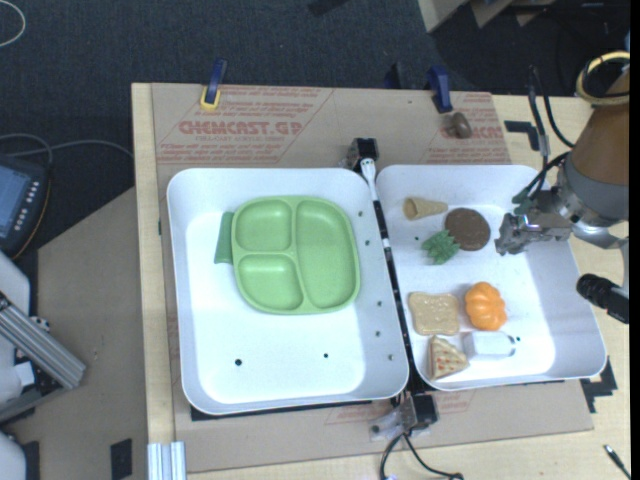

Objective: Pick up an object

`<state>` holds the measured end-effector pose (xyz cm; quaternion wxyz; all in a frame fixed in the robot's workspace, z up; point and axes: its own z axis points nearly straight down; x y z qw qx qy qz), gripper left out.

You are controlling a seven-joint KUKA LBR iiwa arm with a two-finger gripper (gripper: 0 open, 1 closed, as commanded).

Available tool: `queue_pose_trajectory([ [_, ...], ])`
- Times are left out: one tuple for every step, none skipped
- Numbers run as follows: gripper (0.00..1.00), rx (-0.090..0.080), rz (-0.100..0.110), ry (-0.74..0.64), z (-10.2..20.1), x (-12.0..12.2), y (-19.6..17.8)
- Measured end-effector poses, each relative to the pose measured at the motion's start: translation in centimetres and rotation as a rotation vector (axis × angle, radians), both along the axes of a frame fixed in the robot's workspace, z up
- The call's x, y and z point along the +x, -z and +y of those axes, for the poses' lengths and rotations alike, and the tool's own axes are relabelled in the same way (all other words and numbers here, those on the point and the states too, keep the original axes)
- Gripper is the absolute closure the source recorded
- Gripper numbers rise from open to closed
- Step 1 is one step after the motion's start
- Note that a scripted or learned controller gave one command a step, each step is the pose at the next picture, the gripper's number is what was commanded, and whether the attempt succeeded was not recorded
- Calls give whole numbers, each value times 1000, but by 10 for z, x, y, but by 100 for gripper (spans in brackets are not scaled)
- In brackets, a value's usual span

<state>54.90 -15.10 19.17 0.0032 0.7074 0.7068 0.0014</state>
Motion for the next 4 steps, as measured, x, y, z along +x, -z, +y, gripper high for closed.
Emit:
queue_pose_trajectory([
  [100,1,1,-2,0,1,-35],
  [100,6,7,-8,63,1,-40],
  [100,6,10,-6,116,-13,-33],
  [100,5,9,-7,176,-9,-26],
])
